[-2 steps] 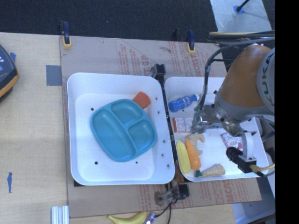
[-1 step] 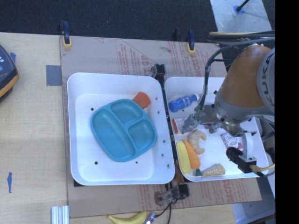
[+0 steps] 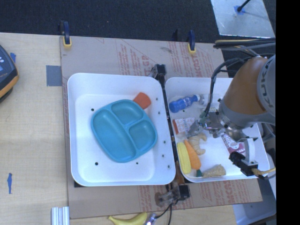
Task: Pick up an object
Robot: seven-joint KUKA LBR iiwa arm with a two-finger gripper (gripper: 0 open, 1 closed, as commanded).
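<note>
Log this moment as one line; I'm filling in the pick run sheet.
arm: over right bin | gripper: low among items, nothing seen held | nearest: carrot, corn | left bin: blue plate

Two bins sit side by side on the bench: the left bin (image 3: 77,125) at nine o'clock of the right bin (image 3: 178,86). In the left bin a divided plate (image 3: 123,130) lies near the middle, with a cup (image 3: 142,100) touching its rim at one o'clock.

In the right bin a bottle (image 3: 183,103) lies toward eleven o'clock. A packet (image 3: 183,125) lies at six o'clock of the bottle. A corn cob (image 3: 184,157) and a carrot (image 3: 192,155) lie side by side at seven o'clock, the carrot at three o'clock of the cob. A wedge of bread (image 3: 213,171) lies at six o'clock by the near wall.

A banana (image 3: 127,219) lies on the bench at six o'clock of the left bin.
</note>
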